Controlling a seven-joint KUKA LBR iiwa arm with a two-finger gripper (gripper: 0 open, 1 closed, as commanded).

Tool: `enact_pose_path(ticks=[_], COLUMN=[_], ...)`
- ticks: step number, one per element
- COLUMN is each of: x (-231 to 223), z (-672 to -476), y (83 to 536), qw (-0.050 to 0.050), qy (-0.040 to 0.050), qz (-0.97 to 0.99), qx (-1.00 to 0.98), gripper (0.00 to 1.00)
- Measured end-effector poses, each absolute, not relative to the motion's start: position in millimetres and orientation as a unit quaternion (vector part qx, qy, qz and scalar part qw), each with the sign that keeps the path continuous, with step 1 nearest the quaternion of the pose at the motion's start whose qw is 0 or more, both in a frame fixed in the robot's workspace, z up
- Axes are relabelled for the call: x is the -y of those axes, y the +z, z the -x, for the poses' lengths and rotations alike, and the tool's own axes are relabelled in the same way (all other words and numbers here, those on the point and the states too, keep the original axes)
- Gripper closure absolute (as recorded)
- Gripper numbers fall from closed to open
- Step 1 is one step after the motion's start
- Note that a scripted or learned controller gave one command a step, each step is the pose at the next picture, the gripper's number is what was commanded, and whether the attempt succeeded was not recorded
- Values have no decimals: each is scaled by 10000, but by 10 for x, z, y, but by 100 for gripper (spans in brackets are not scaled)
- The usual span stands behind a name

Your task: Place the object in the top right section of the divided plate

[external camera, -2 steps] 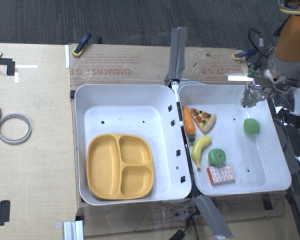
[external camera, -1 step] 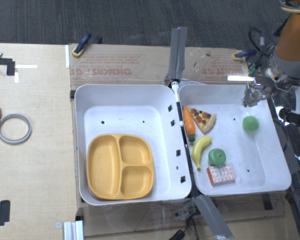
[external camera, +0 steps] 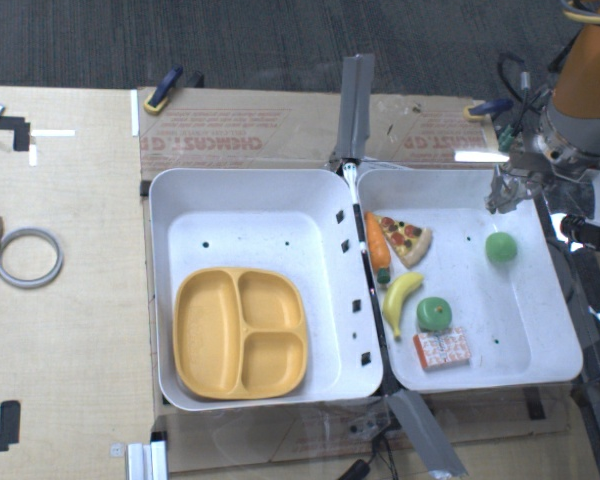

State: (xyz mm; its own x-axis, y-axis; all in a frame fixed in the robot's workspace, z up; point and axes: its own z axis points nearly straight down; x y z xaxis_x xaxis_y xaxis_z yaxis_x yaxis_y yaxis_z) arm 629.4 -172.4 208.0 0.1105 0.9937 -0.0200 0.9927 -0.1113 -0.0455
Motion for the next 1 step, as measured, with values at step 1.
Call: enact_pose_path(ticks=[1], x=[1727], z=[-6297], y=[2125], qw=[120], qy=[254], qz=[7440], qx=[6676], gripper=[100])
